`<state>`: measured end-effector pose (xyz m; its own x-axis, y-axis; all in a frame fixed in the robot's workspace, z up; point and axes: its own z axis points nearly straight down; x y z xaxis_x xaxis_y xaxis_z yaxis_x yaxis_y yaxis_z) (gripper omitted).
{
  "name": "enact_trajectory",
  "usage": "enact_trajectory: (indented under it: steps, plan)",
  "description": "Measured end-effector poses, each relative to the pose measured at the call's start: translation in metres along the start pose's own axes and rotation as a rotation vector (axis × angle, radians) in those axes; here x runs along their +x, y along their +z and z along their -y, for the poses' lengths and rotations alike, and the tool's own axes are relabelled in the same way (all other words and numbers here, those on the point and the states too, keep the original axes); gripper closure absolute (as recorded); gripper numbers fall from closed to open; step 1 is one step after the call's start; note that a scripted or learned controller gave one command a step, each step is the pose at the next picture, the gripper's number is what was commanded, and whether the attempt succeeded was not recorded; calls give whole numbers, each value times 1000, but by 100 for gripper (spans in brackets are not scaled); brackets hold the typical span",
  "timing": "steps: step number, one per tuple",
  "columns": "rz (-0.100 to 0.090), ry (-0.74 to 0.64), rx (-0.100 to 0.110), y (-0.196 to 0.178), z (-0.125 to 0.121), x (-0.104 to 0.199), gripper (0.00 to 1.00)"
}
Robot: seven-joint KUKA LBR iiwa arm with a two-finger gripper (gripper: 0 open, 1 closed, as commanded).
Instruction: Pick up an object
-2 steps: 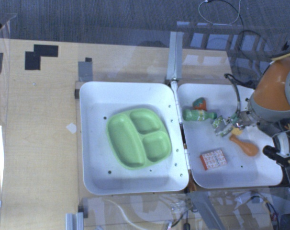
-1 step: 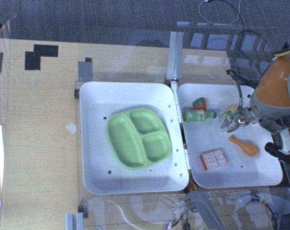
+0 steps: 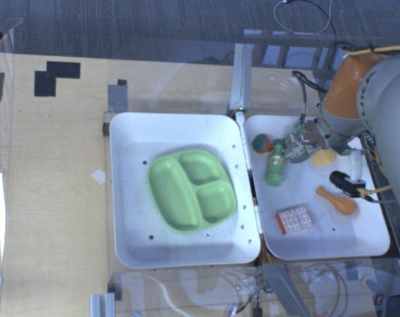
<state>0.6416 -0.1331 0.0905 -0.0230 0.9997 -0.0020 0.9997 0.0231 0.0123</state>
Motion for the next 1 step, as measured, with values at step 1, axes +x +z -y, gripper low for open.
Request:
enact_trajectory:
  steps: [1]
  plan:
    - [-1, 101, 5, -97, -26, 70, 100]
